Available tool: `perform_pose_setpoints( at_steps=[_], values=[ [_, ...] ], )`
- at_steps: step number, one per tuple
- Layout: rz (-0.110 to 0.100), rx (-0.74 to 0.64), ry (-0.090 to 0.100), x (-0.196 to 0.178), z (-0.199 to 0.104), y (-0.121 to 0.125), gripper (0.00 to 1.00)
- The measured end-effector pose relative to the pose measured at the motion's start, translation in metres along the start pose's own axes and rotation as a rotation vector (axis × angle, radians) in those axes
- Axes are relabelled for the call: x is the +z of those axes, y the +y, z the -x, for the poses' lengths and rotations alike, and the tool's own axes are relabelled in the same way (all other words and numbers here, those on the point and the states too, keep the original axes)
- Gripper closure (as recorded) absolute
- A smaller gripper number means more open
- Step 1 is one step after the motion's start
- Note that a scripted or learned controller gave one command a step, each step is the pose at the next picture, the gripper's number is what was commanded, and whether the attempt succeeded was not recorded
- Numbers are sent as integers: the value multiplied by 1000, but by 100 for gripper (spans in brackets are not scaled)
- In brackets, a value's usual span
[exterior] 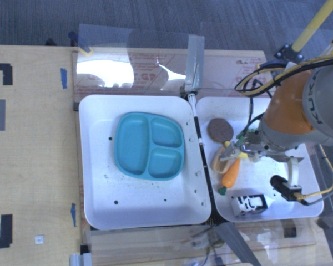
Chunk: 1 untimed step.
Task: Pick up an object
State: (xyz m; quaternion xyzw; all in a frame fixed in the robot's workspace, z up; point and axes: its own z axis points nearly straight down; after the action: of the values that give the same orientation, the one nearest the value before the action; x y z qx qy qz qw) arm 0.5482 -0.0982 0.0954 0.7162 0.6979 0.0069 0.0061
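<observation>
In the right bin (pixel 305 204), my gripper (pixel 237 150) reaches in from the right and hangs low over a small cluster of toys. Directly under it lie an orange carrot (pixel 231 174) with a green tip and a pale yellow curved piece (pixel 218 159), both partly hidden by the gripper. A brown round disc (pixel 220 129) rests just beyond them, toward the back of the bin. Close to the bin's front wall sits a black and white block (pixel 250 203). Nothing is visibly lifted off the bin floor.
The left bin (pixel 94 148) holds a blue divided plate (pixel 150 146) at its middle. A ridge (pixel 200 148) divides the two bins. Cables (pixel 261 73) loop behind the arm at the back right, and a black fitting (pixel 283 187) hangs from the wrist.
</observation>
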Motion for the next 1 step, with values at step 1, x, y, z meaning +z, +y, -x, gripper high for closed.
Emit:
perform_pose_setpoints(
  at_steps=[1],
  values=[
    [-9, -122, 0, -93, -34, 26, 0]
  ],
)
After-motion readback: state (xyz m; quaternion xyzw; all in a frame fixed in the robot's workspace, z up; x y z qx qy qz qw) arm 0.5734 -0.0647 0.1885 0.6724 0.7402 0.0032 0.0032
